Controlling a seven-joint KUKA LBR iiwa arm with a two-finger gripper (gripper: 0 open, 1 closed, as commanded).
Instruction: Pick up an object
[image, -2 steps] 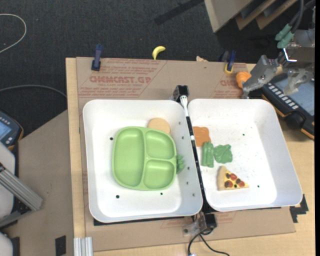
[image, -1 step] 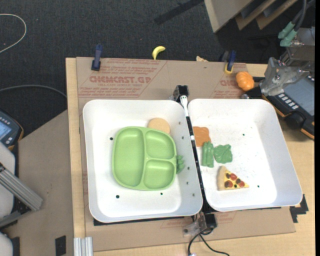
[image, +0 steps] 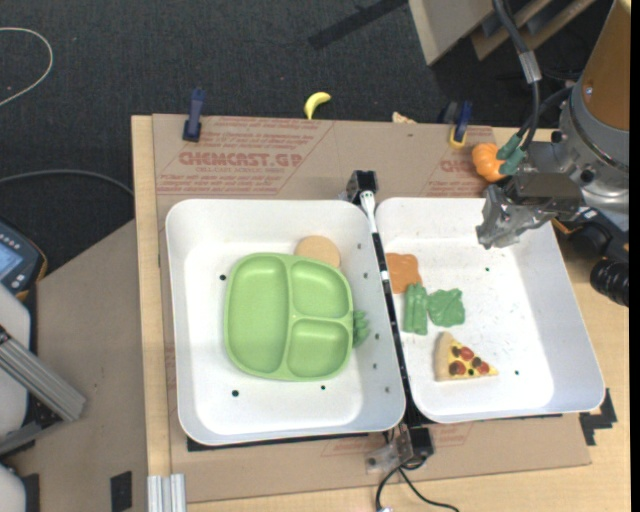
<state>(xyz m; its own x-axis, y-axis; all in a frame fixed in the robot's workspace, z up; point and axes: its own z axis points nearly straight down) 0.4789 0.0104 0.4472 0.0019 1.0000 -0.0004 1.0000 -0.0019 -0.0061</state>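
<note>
In the right bin (image: 545, 330) lie an orange square piece (image: 402, 270), a long green piece (image: 414, 309), a lumpy green piece (image: 448, 307) and a toy pizza slice (image: 461, 361). My gripper (image: 492, 235) hangs over the far part of that bin, to the right of the orange square and apart from every item, with bare white floor under it. The left bin (image: 190, 300) holds a green divided plate (image: 288, 315), a tan round piece (image: 318, 250) behind it, and a small green leafy piece (image: 359, 326) at the plate's right edge.
Both bins rest on a cardboard sheet (image: 250, 155) held by blue clamps (image: 193, 115). A small yellow toy (image: 316, 102) and an orange toy (image: 485, 160) lie behind the bins. A black clip (image: 362, 185) sits where the two bin rims meet.
</note>
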